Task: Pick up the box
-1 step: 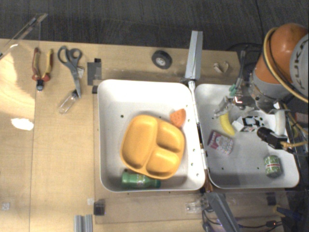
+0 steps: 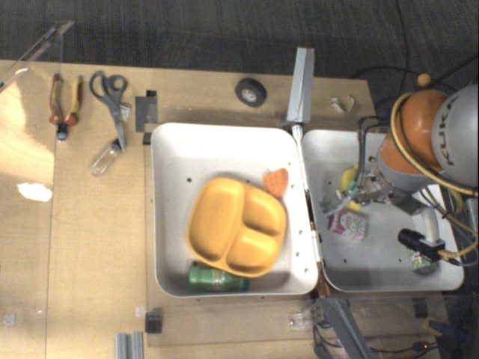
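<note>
The gripper (image 2: 352, 194) is seen low in the right bin (image 2: 389, 279), right of centre in the frame, but whether it is open or closed cannot be told. A small pinkish box (image 2: 350, 225) lies just below it on the bin floor. The left bin (image 2: 168, 200) is occupied by a yellow divided tray (image 2: 236, 226), a green can (image 2: 213, 278) and an orange piece (image 2: 277, 181).

Wooden bench top (image 2: 82, 260), glare patch at left edge. Dark grey carpet floor (image 2: 187, 10) behind. Pliers (image 2: 63, 105), scissors (image 2: 112, 99), tape roll (image 2: 251, 91) along back edge; metal post (image 2: 301, 84) between the bins.
</note>
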`<state>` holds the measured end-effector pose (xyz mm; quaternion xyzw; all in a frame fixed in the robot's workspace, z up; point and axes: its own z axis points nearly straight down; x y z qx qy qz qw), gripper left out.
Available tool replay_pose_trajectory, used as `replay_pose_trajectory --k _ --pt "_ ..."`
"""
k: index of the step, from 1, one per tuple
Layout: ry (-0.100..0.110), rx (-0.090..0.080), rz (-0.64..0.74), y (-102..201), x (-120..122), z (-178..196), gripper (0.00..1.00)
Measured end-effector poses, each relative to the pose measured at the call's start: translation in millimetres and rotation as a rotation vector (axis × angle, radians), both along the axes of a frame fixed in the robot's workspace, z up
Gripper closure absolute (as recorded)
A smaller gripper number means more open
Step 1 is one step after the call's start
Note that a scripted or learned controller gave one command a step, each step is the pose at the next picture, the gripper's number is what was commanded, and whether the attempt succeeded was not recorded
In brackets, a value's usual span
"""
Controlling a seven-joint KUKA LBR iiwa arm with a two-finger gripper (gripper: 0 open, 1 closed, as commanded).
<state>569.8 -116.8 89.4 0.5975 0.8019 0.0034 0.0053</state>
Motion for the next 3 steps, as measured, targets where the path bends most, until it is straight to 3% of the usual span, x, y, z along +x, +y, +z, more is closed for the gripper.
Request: replay_pose_trajectory --k 1,2,3 --pt "-0.007 -0.003 0.120 19 -48 1 0.00" --pt "-0.019 -0.006 0.121 19 -44 13 1.00" --pt "0.005 0.000 0.014 45 -81 128 1.00"
